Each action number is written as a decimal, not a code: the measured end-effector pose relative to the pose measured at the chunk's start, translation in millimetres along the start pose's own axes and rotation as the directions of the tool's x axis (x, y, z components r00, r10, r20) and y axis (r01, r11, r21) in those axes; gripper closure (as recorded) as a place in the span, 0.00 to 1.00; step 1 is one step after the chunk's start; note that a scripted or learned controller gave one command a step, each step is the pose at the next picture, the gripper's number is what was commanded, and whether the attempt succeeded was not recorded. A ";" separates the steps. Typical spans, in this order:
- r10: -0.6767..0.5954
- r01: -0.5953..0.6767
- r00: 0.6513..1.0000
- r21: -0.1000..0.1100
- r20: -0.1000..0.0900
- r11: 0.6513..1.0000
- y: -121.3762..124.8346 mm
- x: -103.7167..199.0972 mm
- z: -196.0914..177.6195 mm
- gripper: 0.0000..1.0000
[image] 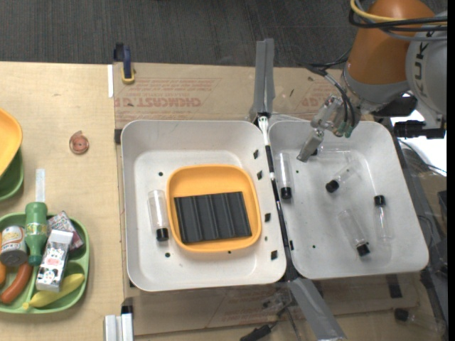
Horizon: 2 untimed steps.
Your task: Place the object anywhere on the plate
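Four clear vials with black caps lie loose in the right bin (398, 155), all below the gripper (307, 153), which hangs over that bin's upper left part with nothing visible between its fingers; whether they are spread or pressed together I cannot tell. Nearest is the vial (284, 177) along the bin's left wall, just below the gripper; another vial (340, 179) lies to the gripper's right and lower. These look light, stiff, smooth and round, so likely to roll or slip; a pinch across the middle of the barrel, jaws square to its length, seems safest. Well off to the gripper's left, the orange plate (213, 180) carries a dark ribbed block (212, 217), with a fifth vial (156, 214) beside it.
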State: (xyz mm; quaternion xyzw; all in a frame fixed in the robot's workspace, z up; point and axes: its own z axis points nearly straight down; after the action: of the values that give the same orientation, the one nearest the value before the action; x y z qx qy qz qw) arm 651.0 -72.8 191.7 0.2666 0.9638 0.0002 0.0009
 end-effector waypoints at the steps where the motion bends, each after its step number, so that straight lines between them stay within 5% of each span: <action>1: -0.017 0.017 1.000 0.000 -0.001 1.000 72.1 72.7 -0.3 0.00; 2: -0.042 0.042 0.999 -0.001 0.000 0.999 85.8 109.0 -43.2 0.00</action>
State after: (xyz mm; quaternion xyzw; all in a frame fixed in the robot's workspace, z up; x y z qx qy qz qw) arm 601.5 56.8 234.8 0.2461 0.9692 0.0004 0.0012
